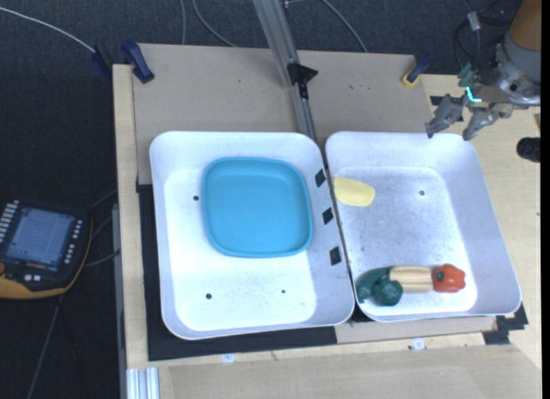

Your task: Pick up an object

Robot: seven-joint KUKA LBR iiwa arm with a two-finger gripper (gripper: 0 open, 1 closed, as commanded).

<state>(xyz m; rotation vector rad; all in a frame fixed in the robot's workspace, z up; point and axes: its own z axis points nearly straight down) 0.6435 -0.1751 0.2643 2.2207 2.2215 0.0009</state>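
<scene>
My gripper (458, 124) hangs over the far right corner of the right bin (481, 174), its two fingers spread apart and open with nothing between them. In that bin a yellow piece (354, 191) lies near the far left wall. Along the near wall lie a dark green object (380, 288), a tan cylinder (411, 279) and a red object (449, 278), side by side and touching. The gripper is well away from all of them.
The left bin (172, 242) holds a blue square plate (256, 206). A metal pole (273, 19) slants down to the gap between the bins. Blue and yellow clamps (137, 60) sit at the bench's far corners. A handheld pendant (39, 247) lies off the bench's left.
</scene>
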